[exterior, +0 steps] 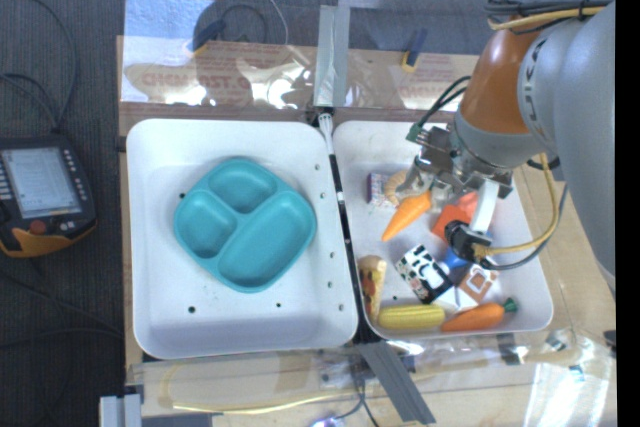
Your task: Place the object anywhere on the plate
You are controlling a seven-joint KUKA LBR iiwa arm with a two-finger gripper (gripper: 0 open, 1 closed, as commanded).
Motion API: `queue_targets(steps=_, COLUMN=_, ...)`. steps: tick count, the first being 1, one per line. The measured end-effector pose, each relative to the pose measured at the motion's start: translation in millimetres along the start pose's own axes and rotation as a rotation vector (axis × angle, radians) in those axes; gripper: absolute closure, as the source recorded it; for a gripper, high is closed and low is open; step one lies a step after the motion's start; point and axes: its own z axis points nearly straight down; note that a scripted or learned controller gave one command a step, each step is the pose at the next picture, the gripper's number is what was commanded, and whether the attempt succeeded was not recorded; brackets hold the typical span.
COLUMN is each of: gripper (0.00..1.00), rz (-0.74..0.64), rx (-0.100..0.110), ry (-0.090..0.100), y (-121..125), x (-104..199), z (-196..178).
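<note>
Reaching in from three o'clock, I hang my gripper [437, 183] over the upper middle of the right bin [535, 300], just above an orange carrot [408, 212] that lies tilted beneath it. Whether my fingers are released or clenched I cannot tell, and I cannot tell if they touch the carrot. At nine o'clock from me, the teal plate [245, 222] sits in the left bin [160, 315]. A banana [410, 317] and a second carrot [474, 317] lie along the right bin's six o'clock wall.
</note>
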Motion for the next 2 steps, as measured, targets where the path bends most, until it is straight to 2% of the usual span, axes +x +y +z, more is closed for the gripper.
queue_targets(steps=1, gripper=1.0, rz=0.156, rx=0.004, ry=0.002, y=-26.7, x=74.1, z=17.5)
queue_targets(steps=2, gripper=0.0, rz=0.159, rx=0.002, ry=0.002, y=-25.7, x=72.6, z=16.7)
